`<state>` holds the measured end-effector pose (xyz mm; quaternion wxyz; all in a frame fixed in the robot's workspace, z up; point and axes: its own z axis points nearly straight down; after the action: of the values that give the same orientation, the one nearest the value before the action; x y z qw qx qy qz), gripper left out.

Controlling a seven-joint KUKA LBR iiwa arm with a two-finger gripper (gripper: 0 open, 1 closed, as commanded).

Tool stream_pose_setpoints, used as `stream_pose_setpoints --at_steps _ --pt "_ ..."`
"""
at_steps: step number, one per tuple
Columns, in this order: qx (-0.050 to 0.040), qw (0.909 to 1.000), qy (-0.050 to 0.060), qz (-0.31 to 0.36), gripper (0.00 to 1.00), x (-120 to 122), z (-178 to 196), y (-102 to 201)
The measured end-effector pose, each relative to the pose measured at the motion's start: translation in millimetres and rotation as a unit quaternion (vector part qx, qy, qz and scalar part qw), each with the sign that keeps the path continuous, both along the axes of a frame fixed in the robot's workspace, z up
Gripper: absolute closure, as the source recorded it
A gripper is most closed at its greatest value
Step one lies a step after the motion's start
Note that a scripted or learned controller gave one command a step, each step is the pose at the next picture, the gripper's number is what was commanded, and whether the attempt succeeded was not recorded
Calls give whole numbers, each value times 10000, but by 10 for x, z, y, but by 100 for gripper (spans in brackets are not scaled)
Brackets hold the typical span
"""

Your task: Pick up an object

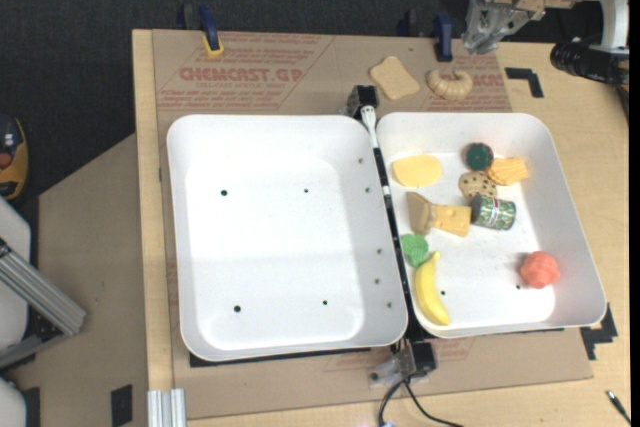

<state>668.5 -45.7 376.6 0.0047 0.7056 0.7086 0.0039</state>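
Observation:
The right bin [560, 215] holds several toy foods: a banana [430, 288], a red ball [539, 269], a green can [493, 212], a cheese wedge [452, 219], a yellow oval piece [417, 170], a dark green ball [479, 155], an orange piece [508, 170], a cookie [473, 184] and a green lump [414, 247]. My gripper [482, 37] hangs high beyond the bins' far edge, above the bench at the upper right, with nothing between its fingers. It is well apart from every object in the bin.
The left bin [200, 215] sits beside the right one. On the cardboard behind the bins lie a toast slice [394, 78] and a tan ridged pastry [450, 82], just below my gripper. Blue clamps [209, 30] hold the board's far edge.

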Motion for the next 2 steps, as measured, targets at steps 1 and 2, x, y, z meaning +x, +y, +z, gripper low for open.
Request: stream_pose_setpoints --at_steps 1,2 --pt "-28 9999 48 -87 100 -37 -266 -1483" --pt "28 9999 99 19 100 -113 -864 -412"
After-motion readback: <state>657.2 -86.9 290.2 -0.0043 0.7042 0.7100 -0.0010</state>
